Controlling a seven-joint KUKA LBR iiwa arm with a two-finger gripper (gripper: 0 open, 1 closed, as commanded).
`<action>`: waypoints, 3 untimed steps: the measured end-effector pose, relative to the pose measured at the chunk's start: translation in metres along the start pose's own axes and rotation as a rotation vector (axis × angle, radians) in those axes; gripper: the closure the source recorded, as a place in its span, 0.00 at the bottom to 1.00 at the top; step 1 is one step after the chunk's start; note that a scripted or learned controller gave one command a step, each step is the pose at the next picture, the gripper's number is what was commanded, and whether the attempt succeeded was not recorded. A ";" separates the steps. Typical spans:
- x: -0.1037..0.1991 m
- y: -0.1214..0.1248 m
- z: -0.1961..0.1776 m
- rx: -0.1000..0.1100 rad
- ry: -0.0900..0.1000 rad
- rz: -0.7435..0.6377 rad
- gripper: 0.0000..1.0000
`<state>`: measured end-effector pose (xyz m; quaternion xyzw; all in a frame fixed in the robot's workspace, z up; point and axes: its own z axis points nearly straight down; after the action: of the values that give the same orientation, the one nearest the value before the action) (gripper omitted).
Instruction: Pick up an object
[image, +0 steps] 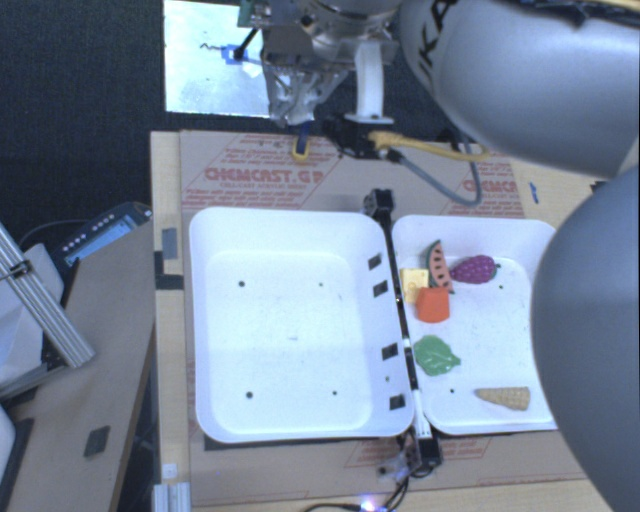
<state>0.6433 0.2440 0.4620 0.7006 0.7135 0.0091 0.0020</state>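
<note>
Several small toy objects lie in the right bin (535, 240): a watermelon slice (435, 264), purple grapes (473, 268), a yellow block (413, 282), an orange cube (432, 305), a green leaf-shaped piece (435, 356) and a tan cone (503, 398). My gripper (296, 118) hangs high at the top of the view, over the cardboard behind the left bin (290, 225), far from all of these objects. Nothing shows at its tip. The big grey arm covers the top right and the right bin's right edge.
A black divider with clips (395, 310) runs between the two bins. A small yellow piece (300, 151) sits on the cardboard just below the gripper. Cables (430, 150) trail across the back. A metal rail (45, 300) and a dark device (100, 232) lie left of the bench.
</note>
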 end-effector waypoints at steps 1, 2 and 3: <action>-0.010 0.027 -0.047 0.007 -0.008 0.014 1.00; -0.009 0.026 -0.074 0.012 -0.009 0.013 1.00; -0.011 0.023 0.059 0.027 -0.013 0.018 1.00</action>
<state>0.6678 0.2337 0.4031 0.7069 0.7073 -0.0052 -0.0027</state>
